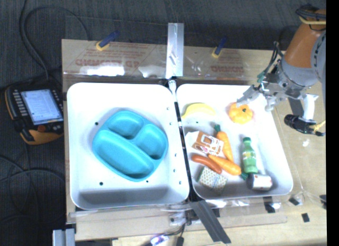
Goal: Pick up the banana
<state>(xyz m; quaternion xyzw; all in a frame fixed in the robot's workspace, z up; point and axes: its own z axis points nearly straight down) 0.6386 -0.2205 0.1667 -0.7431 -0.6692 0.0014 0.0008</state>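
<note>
Dark grey carpeted floor (pixel 106 1) surrounds pale wooden bench (pixel 302 187). Black cables (pixel 32 17) loop far left. Handheld control pendant with lit screen (pixel 34 110) lies left of bench.

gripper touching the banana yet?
Apart. The camera view shows the gripper over the right bin's far right corner, near the orange fruit, with bare white bin floor between it and the banana.

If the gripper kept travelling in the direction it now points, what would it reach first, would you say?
The gripper points left and slightly down, so it would likely meet the small orange pumpkin-like fruit first. The banana lies further left. Height is unclear from above.
</note>
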